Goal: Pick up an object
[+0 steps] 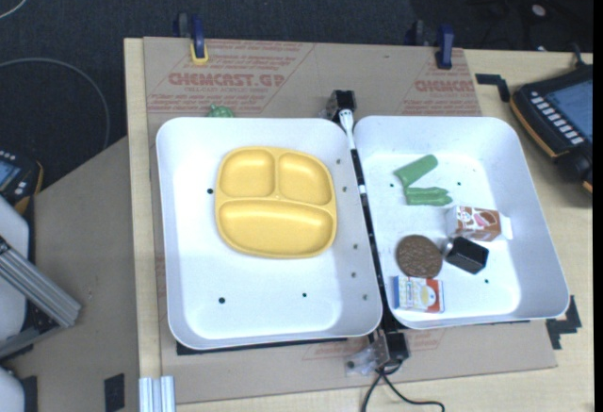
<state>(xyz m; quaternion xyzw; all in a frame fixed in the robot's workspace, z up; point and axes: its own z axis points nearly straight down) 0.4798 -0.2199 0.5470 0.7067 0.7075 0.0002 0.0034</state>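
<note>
Two white bins on the surface: left bin (188, 288) holds one yellow divided tray (276, 201); right bin (509, 156) holds five candidates: green piece (420, 181), brown disc (418, 255), black block (466, 255), two packets (480, 223) (417, 293). Looks pre-approach, nothing lifted; claw state can't tell. Next: pick a well-separated target, probably the green piece, and descend.

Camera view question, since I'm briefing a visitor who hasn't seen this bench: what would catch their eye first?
The big yellow divided plate stands out at once, lying alone in the left bin. Next comes the clutter in the right bin: two green pieces toward the back, then a round brown disc, a black block and two small printed packets nearer the front.
</note>
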